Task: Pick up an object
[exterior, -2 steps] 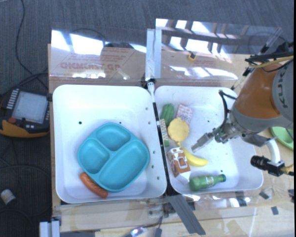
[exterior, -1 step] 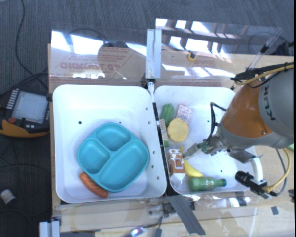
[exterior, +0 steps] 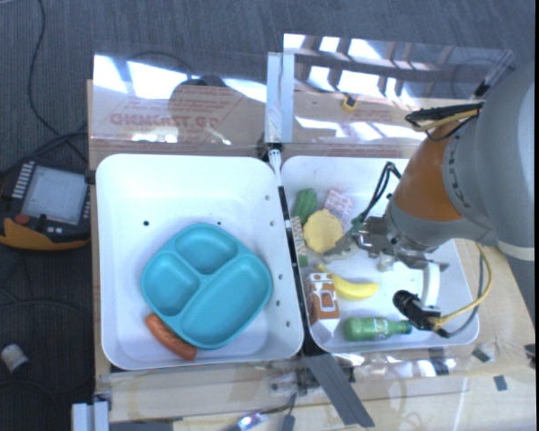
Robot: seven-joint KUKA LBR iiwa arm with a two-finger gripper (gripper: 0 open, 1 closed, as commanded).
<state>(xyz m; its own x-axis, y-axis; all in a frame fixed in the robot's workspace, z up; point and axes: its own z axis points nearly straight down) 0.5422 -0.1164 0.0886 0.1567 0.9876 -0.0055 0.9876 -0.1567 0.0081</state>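
Clutter is risking a slip: pincer [exterior: 370, 241], grip state unclear, is crowding banana [exterior: 354, 286] and yellow ball [exterior: 322, 231].

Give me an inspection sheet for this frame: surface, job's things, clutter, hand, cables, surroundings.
Surface: two shallow white bins, left bin and right bin, side by side.
Job's things: right bin holds a yellow plastic banana, green plastic bottle, round yellow object, dark green vegetable.
Clutter: blue divided plastic plate and orange sausage-shaped toy in left bin.
Hand: hand low over right bin above the banana; finger state unclear.
Cables: yellow and black cables at the wrist; black cord on floor.
Surroundings: orange-edged pendant on dark carpet.
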